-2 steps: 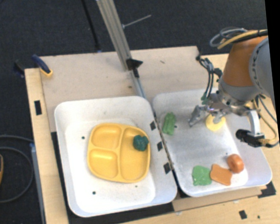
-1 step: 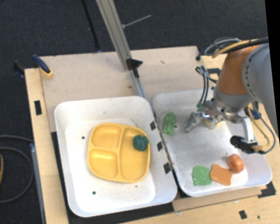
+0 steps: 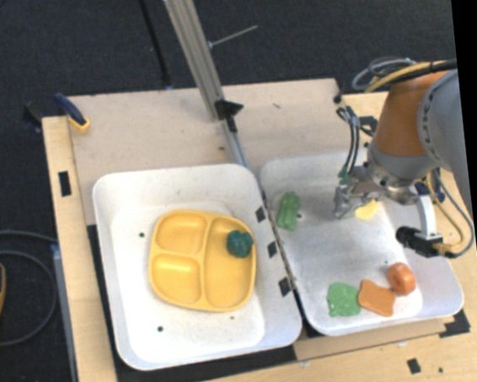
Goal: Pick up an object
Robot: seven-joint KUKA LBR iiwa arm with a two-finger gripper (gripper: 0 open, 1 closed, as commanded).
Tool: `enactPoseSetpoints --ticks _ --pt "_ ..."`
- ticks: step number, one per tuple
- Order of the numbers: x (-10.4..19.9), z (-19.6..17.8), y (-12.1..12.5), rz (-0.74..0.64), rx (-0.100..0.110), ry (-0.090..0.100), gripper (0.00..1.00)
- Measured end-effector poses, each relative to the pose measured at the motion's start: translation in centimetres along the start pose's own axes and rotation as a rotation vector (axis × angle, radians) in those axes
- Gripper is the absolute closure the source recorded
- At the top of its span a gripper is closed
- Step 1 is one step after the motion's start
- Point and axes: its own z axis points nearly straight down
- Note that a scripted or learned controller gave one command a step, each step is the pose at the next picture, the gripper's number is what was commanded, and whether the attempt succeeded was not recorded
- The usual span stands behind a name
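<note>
Hand (image 3: 351, 199) sits low in the right bin (image 3: 338, 252), near its far edge and toward the right side, wrist pointing down into it. You can't tell from this angle how it's set; the tips are a dark blur under the cabling. A small yellow piece (image 3: 366, 211) lies touching or just beside it. Can't say it's gripped, so don't count it as a pick.

Likely reason for the pose: a straight-down reach at the yellow piece, the nearest loose item.

Other candidates in the same bin:
- a light green piece (image 3: 288, 210) at the left edge, against the divider between bins
- a green block (image 3: 343, 299), an orange wedge (image 3: 376, 298) and an orange-red lump (image 3: 401, 278), bunched at the near right corner, the first two touching. The cluster looks awkward for a clean two-finger grab.

Left bin (image 3: 125, 240) carries a yellow divided tray (image 3: 191, 263) near its middle, with a dark green ball (image 3: 240, 243) in its right-hand compartment, toward the far end. The compartment wall probably keeps it from rolling.

No readable writing, brand or label anywhere on the worktop (image 3: 139, 128).
</note>
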Motion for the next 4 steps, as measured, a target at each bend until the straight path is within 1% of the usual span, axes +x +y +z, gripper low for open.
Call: enactPoseSetpoints --ticks 1,2,3,4 --pt "-0.1 -5.2 1.2 -0.007 -0.003 0.000 1.00" --pt "-0.2 -11.7 1.3 -0.007 -0.004 -0.001 1.00" --pt "-0.4 -13.7 1.4 -0.008 0.000 0.001 1.00" --pt "5.0 -13.8 -1.1 -0.009 0.003 0.002 1.00"
